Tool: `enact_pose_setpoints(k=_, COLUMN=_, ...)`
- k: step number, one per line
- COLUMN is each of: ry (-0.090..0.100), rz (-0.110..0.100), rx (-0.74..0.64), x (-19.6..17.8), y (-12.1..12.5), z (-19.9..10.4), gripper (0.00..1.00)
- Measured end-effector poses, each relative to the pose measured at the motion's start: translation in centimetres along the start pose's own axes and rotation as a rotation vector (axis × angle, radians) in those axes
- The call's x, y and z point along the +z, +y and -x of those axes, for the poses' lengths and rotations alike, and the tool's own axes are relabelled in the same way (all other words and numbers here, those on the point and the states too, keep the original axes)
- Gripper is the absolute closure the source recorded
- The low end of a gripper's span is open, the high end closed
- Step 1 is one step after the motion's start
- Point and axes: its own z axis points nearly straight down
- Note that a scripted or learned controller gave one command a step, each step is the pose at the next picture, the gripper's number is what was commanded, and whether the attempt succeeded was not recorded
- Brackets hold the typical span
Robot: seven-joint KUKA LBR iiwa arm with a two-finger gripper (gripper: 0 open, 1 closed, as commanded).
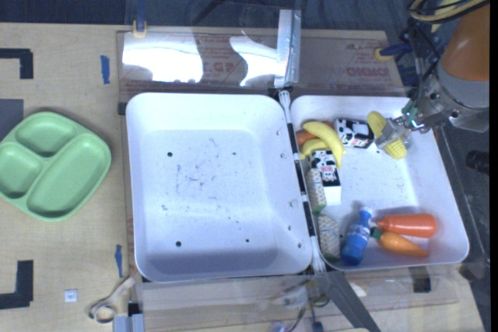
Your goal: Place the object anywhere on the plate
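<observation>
Camera view: my gripper (405, 128) is low over the upper right corner of the right bin (447, 167), and the yellow corn cob (393, 138) lies right at the tips. Whether the jaws are spread, pressed together or pinching the cob I cannot tell; the tips merge with it at this slant, so I record no hold. The cob appears to be the intended object, judging by where I have come in from the right. The other toys crowd the bin's left and lower parts: a banana (323, 138), two black-and-white cow figures (354, 132), a blue bottle (356, 235) and two carrots (405, 225). The green divided plate (53, 164) rests on the table (47, 260) at far left, well apart, beyond the left bin (214, 179). Judgement: the carry must cross that whole bin, so a weak grip risks a drop.
</observation>
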Motion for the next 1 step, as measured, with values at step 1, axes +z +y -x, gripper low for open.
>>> enact_pose_setpoints(k=1, ry=0.002, rz=-0.001, rx=-0.22, x=4.05, y=-2.05, z=-9.66, gripper=1.0)
